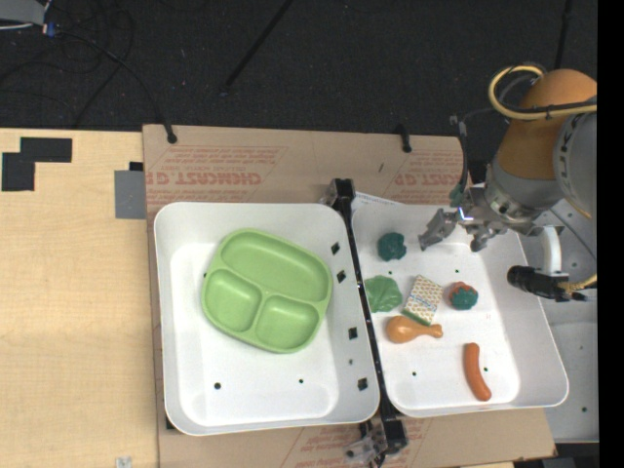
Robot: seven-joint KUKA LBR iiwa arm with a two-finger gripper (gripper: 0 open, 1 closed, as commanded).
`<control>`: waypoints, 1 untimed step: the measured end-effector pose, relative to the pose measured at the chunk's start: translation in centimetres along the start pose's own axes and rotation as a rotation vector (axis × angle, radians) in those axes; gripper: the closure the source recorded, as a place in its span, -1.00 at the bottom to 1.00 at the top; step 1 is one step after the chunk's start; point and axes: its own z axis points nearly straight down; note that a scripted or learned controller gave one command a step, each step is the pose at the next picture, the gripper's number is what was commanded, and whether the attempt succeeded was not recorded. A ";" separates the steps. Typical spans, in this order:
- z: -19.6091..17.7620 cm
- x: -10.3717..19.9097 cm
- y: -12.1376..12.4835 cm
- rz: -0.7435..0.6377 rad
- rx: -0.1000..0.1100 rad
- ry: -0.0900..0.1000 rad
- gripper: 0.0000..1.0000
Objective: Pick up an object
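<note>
- Arm [541, 135]: grey with an orange band, entering from the right and hanging over the upper right part of the right bin [526, 383].
- Gripper [458, 230]: its two fingers are spread apart with nothing between them; it is poised above the bin's upper edge, near the dark green round piece.
- Left bin [185, 378]: holds a light green divided plate [265, 291] with three compartments, lying flat near the bin's centre.
- Right bin, contents:
  - a dark green round toy piece [392, 247], upper left, apart from the others;
  - a leafy green toy vegetable [383, 293], just beside the bin's left wall;
  - a small patterned box [422, 299], tilted, between the leafy piece and the round piece to its right;
  - a teal and red round toy [463, 296], right of the box;
  - a toy chicken drumstick [413, 331], orange-brown, just below the box;
  - a toy sausage [476, 370], orange-red, lying alone at lower right.
- Bench [68, 310]: pale wood surface left of the bins; brown cardboard [263, 169] underlies both bins.
</note>
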 end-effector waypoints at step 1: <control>6.5 0.0 -0.3 0.001 0.002 0.001 -1.00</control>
